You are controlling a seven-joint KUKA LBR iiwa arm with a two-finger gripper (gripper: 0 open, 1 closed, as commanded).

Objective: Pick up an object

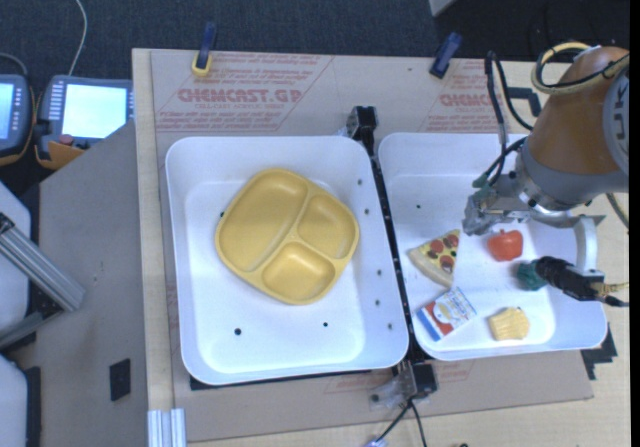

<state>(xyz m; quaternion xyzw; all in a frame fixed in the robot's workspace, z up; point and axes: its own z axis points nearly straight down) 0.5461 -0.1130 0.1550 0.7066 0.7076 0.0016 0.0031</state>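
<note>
- The tomato (505,245), a small red toy, lies in the right bin (430,160), just beside the gripper (482,218) on its lower right; it looks the likeliest target.
- Whether the gripper is spread or closed cannot be told; nothing is seen gripped in it.
- To grasp well, the arm (575,135) would need to centre over the tomato before descending, since the toy is round and may roll away if nudged off-centre.
- The pizza slice (437,257) lies just left of the tomato and below the gripper; a sloppy descent could clip it.
- Below the tomato sit a small carton (449,312) and a yellow block (509,323); right of it a dark green piece (530,277), hard to identify.
- The arm covers the bin's upper right corner.
- The yellow plate (287,235) rests in the left bin (195,265), well apart.
</note>
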